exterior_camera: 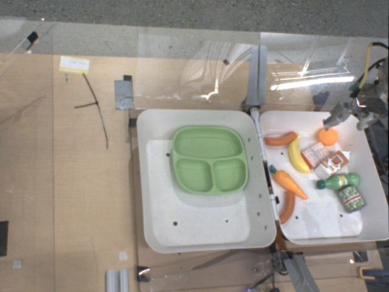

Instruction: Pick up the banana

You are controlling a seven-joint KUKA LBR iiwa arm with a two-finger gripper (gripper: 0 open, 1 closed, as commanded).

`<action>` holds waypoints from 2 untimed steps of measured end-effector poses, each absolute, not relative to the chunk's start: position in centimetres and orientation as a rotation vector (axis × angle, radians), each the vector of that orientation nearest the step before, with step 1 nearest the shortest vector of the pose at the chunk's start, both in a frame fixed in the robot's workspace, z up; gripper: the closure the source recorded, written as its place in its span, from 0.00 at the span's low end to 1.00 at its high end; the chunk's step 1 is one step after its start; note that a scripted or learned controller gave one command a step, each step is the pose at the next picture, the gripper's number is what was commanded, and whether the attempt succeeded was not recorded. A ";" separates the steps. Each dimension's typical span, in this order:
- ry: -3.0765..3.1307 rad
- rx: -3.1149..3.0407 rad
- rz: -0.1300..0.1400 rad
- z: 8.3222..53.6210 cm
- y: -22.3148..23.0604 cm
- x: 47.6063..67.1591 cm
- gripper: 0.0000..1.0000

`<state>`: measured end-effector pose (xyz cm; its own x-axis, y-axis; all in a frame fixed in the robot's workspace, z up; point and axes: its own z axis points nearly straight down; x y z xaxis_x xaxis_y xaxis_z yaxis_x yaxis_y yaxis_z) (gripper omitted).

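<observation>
The banana [296,154] lies in the right bin [316,230], between a sausage [279,140] on its far left and a small carton [314,156] on its right. The jaws [347,115] hover spread and empty at the bin's far right edge, just beside an orange [328,137].

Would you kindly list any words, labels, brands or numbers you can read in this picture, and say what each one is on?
None can be read.
Yellow tag on the bench: marks too small to read.
Red-and-white carton: print blurred.
White packet: print blurred.
Green bottle: yellow label, no legible text.
Green can: label blurred.
</observation>
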<state>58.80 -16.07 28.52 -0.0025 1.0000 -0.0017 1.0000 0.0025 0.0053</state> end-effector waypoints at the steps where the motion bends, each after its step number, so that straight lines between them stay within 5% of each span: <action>1: 2.419 1.997 0.003 17.6 -14.5 61.2 0.00; 2: 2.427 1.979 0.008 9.5 -13.5 61.9 0.00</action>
